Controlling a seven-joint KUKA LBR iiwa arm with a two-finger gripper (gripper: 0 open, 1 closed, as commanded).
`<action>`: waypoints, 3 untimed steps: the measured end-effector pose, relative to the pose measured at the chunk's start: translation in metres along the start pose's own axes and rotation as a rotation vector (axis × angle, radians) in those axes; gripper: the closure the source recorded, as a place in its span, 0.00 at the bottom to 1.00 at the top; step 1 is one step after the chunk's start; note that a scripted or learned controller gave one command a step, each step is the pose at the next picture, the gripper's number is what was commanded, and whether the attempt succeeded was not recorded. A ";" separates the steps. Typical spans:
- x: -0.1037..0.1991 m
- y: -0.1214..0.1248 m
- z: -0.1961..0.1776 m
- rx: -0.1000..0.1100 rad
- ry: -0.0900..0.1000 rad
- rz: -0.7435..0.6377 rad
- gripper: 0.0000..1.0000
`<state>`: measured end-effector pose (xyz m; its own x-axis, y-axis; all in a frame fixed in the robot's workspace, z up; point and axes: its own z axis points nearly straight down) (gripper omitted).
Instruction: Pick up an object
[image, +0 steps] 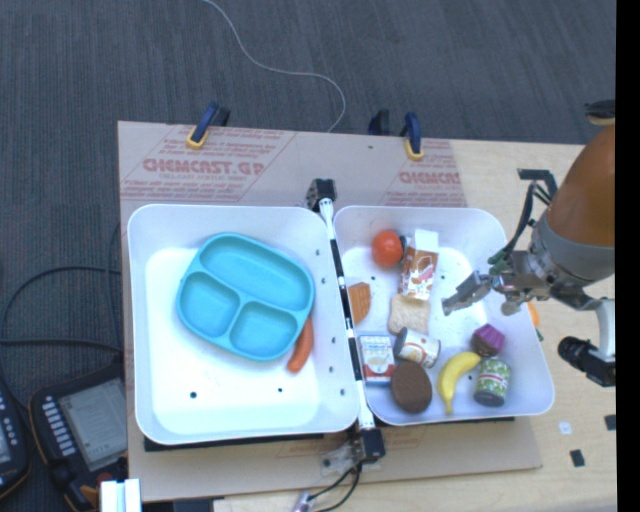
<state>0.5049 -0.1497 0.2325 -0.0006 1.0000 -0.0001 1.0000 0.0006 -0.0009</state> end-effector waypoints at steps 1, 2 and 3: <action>-0.012 -0.018 0.111 -0.009 0.002 0.000 0.00; -0.013 -0.015 0.099 -0.017 0.001 0.001 1.00; -0.013 -0.016 0.099 -0.015 0.001 0.001 0.00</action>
<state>0.4892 -0.1624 0.1333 -0.0001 1.0000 0.0006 0.9999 0.0001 0.0144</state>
